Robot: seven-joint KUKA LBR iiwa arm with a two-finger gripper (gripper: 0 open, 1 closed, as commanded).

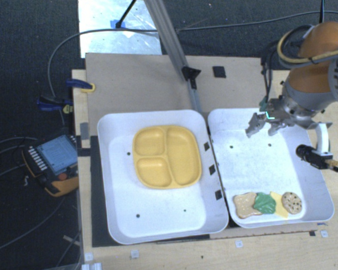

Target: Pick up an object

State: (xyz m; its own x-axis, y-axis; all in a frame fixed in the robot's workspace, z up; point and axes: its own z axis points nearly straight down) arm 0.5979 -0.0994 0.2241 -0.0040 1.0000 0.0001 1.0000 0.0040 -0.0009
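Note:
A row of small play-food pieces lies along the near edge of the right bin [253,156]: a tan toast slice [246,205], a green leafy piece [265,202], a yellow cheese wedge [280,206] and a chocolate-chip cookie [292,202]. They touch or overlap one another. My gripper [264,125] hangs over the far part of the right bin, well behind the food. Its two grey fingers are spread apart with nothing between them.
A yellow divided plate [166,156] sits in the left bin [121,188]. A grey pole [171,43] slants across the bench behind the bins. A black and white fitting [316,151] hangs over the right bin's right side. Cables and a blue device [53,155] lie left of the bench.

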